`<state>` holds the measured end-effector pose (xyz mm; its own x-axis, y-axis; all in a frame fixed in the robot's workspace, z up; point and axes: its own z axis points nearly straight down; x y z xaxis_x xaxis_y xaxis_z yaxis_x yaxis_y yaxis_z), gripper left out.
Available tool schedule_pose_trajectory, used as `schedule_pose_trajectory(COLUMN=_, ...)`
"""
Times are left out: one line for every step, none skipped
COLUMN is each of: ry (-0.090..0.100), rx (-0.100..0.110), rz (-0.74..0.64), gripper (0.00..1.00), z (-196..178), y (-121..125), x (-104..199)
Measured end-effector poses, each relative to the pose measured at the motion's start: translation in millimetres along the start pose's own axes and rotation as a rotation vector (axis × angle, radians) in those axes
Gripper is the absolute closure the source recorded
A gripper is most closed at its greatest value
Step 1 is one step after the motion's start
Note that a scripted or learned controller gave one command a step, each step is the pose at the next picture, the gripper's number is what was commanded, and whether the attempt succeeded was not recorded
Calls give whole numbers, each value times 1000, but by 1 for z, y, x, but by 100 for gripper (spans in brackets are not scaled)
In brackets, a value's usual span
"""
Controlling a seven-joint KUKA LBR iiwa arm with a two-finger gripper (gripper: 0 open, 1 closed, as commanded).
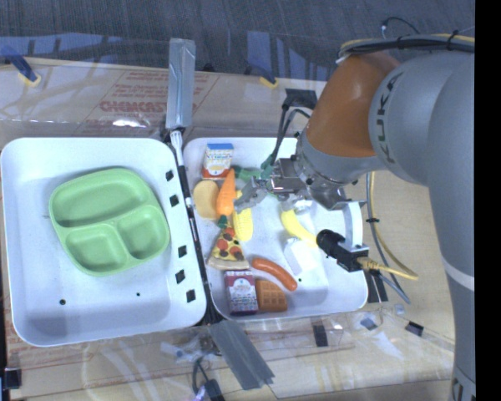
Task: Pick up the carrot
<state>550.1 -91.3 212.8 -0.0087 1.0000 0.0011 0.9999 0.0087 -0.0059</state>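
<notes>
A bench holds two white bins side by side. The left bin (21, 249) contains a green divided plate (108, 220). In the right bin (351, 295), the carrot (225, 192) lies near the left wall among toy foods. Just right of it, the gripper (252, 192) hovers; whether its fingers are open cannot be told.

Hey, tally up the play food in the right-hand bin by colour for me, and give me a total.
Orange: 2, the carrot and the waffle.
Yellow: 3, the corn, the banana and the round yellow piece.
Red: 2, the sausage and the red carton.
Mixed colours: 2, the pizza slice and the white carton.
Total: 9
</notes>
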Motion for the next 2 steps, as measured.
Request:
schedule_pose_trajectory(ry=-1, rx=-5, rz=2, gripper=0, z=-26, y=-10, x=3)
schedule_pose_trajectory(ry=-2, rx=-3, rz=-201, gripper=0, z=22, y=59, x=29)
